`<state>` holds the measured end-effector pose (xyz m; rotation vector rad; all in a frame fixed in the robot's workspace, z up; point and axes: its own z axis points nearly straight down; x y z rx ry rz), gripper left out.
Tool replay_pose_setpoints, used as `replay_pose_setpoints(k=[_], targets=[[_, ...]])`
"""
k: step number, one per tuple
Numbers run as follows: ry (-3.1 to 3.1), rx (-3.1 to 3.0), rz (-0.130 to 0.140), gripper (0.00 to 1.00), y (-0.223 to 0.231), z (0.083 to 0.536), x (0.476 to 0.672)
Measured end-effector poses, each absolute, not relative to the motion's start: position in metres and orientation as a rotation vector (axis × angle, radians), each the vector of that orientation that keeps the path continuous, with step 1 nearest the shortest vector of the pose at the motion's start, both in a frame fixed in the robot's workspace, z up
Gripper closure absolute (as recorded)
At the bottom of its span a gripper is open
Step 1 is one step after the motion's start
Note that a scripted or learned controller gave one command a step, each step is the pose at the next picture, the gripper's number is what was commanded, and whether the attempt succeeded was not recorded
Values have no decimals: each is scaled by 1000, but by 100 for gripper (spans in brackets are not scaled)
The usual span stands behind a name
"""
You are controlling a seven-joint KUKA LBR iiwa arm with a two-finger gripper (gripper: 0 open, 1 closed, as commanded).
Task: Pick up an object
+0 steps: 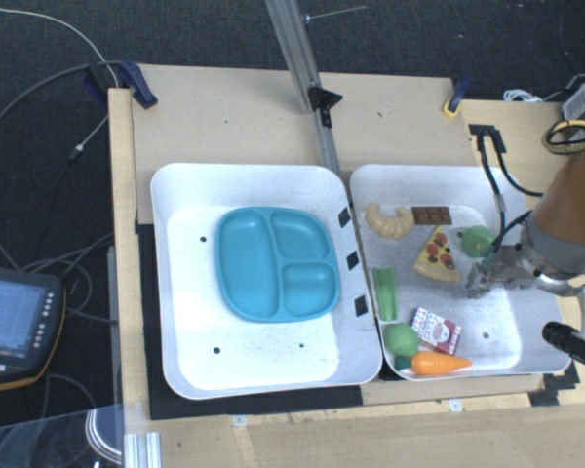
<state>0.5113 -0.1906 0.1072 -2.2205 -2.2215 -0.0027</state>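
- Presently low in the right-hand shallow white bin: grey two-finger gripper, on the grey arm with orange band, near the bin floor just right of the yellow pizza-slice toy with red dots and just below the round green ball-like toy.
- Claw state: cannot tell; tips too small and dark to read. Nothing visibly between them, so no hold claimed.
- Candidate task objects, all in the right bin: pizza-slice toy and green round toy nearest; tan croissant toy and brown chocolate-bar toy at the far side; green flat stick along the left wall; red-and-white patterned packet, green pepper-like toy and orange carrot toy at the near corner.
- Risk: closing on bare floor, tips apparently landing between the pizza slice and the green toy rather than over either.
- Risk: flat pizza slice likely sliding away or tipping from a side nudge; too thin for a firm pinch.
- Risk: green round toy likely rolling off if clipped off-centre.
- Risk: tips scraping the bin floor if lowered further.
- Left-hand shallow white bin: blue plastic divided plate, well apart, unlikely to interfere.
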Motion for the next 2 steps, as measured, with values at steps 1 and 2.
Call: replay_pose_setpoints(k=[1, 2], targets=[[-2225, -2226, -3, 100, -201, 157, 510], [-2228, -2224, -5, 100, -201, 211, 511]])
